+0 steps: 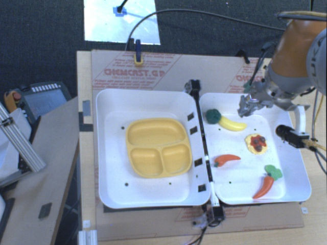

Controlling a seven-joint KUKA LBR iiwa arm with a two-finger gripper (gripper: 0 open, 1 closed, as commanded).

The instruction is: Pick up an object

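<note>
The right bin (301,185) holds several toy foods. A yellow banana (232,124) lies near its far left, with a green broccoli piece (213,116) touching its left end. A small pizza slice (256,143) sits mid-right, a red chili pepper (226,160) lies at the centre left, and an orange carrot with a green top (267,182) lies near the front right. My gripper (247,108) hangs over the far part of this bin, just above and right of the banana. Nothing shows between its fingers.
The left bin (110,188) holds a yellow divided tray (157,147). A black clip strip (201,147) runs between the two bins. A teach pendant (43,102) and an aluminium bar (20,142) lie on the side table at left.
</note>
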